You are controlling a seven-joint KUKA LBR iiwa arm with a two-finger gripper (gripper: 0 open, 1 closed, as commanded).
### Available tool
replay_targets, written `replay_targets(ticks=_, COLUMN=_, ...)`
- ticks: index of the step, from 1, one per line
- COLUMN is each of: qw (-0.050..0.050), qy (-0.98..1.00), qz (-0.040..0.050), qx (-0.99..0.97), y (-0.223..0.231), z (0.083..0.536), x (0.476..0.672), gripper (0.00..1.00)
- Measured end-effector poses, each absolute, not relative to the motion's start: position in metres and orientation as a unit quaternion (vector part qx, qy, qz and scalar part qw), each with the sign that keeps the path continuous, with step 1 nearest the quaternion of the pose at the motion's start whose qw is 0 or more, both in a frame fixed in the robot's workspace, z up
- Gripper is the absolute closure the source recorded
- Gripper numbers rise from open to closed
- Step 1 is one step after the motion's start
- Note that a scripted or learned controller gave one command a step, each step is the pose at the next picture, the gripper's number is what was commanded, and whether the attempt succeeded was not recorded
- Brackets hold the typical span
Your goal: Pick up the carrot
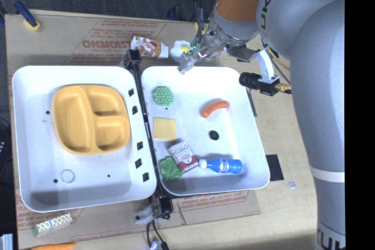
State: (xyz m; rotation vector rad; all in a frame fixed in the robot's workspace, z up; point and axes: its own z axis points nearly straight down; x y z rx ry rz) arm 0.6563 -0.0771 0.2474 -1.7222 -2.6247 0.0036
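the gripper (188, 61) hangs at the right bin's (249, 143) top rim, empty, its state untellable, well apart from the carrot (214, 108) mid-bin, so a descent here likely misses it.

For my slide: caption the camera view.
Gripper above right bin's far rim; carrot lies untouched inside.

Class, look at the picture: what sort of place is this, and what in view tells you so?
Probably a robotics lab test bench. A big grey arm reaches over two white bins on cardboard, holding toy items such as a carrot and a yellow tray.
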Motion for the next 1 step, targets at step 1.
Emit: replay_targets(ticks=1, qw=0.002, qy=-0.806, qz=0.0013, qx=-0.591, y=-0.0161, z=0.1912, x=0.5963, gripper=1.00)
